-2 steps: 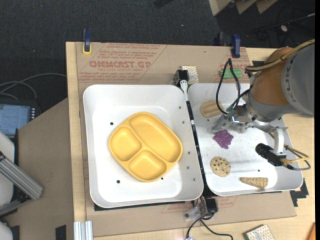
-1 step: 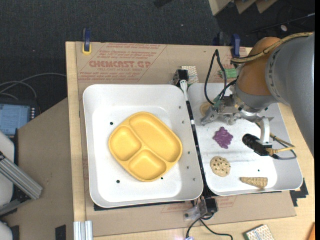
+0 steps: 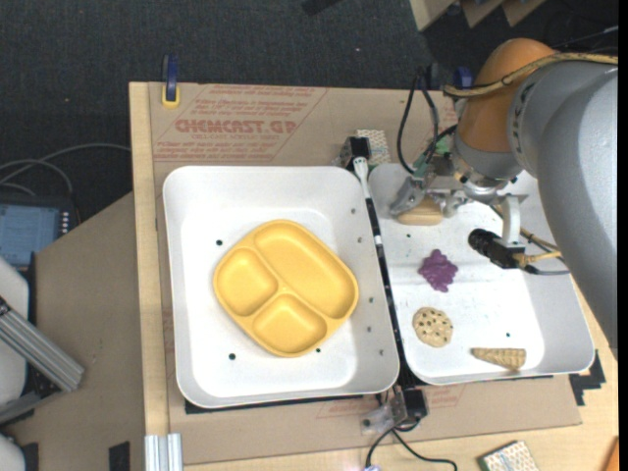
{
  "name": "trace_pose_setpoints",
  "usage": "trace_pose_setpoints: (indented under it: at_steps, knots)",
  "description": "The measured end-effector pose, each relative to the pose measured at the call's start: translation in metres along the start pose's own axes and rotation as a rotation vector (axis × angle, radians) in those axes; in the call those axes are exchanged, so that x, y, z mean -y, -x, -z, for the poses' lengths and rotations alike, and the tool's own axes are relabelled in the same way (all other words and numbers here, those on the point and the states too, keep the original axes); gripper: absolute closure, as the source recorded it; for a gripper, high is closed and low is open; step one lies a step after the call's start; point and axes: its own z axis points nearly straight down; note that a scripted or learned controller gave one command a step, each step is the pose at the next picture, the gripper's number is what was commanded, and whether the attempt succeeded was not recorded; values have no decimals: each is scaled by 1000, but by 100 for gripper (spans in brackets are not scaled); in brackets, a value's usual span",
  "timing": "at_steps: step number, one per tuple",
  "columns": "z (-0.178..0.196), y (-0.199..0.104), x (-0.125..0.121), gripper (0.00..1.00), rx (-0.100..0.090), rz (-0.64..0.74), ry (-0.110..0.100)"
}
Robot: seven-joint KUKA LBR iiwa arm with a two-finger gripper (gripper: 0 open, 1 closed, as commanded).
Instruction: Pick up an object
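Your pincer (image 3: 429, 200) low in right bin's (image 3: 549, 322) far-left corner, grip you cannot tell, tan piece (image 3: 422, 217) just under it, purple lump (image 3: 438, 270), cookie (image 3: 432, 326), cone (image 3: 498, 357) apart, yellow plate (image 3: 285, 286) in left bin (image 3: 196, 224).

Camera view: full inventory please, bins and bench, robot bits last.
left bin: 1, white, left half of the bench
right bin: 1, white, beside the left bin
divided plate: 1, yellow, three compartments, middle of the left bin
grape-like cluster: 1, purple, middle of the right bin
cookie: 1, tan with dark chips, right bin, just nearer the camera than the cluster
cone-shaped piece: 1, tan, lying by the right bin's near edge
flat piece: 1, tan, right bin's far left corner, under the pincer
clamp: 1, blue, bench's far left corner
arm: 1, grey with an orange band, over the right bin
pincer: 1, metal, low over the flat piece
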Motion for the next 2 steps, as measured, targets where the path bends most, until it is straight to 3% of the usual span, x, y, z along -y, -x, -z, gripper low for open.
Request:
trace_pose_setpoints:
  at_steps: [1,2]
  knots:
    - [10,0,1,100,1,-1,-1]
    - [106,-42,62,100,-4,1,-3]
